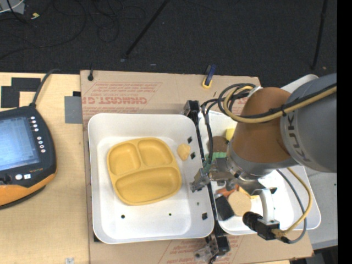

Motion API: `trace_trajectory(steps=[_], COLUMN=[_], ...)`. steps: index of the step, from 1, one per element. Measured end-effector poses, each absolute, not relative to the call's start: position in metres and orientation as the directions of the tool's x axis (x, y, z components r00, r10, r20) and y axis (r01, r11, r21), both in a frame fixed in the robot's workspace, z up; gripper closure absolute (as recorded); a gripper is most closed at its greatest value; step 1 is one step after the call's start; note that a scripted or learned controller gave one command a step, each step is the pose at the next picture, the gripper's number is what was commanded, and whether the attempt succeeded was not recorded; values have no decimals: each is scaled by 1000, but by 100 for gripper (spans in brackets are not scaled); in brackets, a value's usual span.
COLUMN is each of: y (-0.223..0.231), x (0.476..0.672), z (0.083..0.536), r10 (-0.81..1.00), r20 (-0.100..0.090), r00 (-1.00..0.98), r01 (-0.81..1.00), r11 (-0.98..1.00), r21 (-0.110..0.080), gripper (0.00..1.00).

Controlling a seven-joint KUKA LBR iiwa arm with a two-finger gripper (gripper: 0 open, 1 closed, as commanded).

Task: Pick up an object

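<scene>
While arm hangs over right bin (308, 213), I cannot tell finger state. Tan disc (240, 203) just below wrist: looks light, stiff, flat; I'd pinch across edges. Yellow tray (144, 169) well left.

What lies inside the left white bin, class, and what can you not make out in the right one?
The left bin holds a yellow divided plate and a small yellow piece beside it. The arm covers much of the right bin, hiding what lies beneath.
</scene>
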State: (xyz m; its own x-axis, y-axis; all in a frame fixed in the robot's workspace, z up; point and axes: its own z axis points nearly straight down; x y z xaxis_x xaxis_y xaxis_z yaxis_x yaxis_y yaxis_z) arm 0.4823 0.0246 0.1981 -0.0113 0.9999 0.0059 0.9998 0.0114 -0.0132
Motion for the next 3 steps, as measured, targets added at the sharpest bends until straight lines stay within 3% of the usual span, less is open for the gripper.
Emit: trace_trajectory(steps=[1, 2, 3], y=[16, 59, 83], x=[485, 477, 493], z=[210, 353, 459], r10=[1000, 1000, 1000], r20=[1, 4, 2], r00=[4, -7, -3], r01=[1000, 1000, 1000], r11=[-4, 7, 3], r21=[-9, 12, 10], gripper=[100, 100, 100])
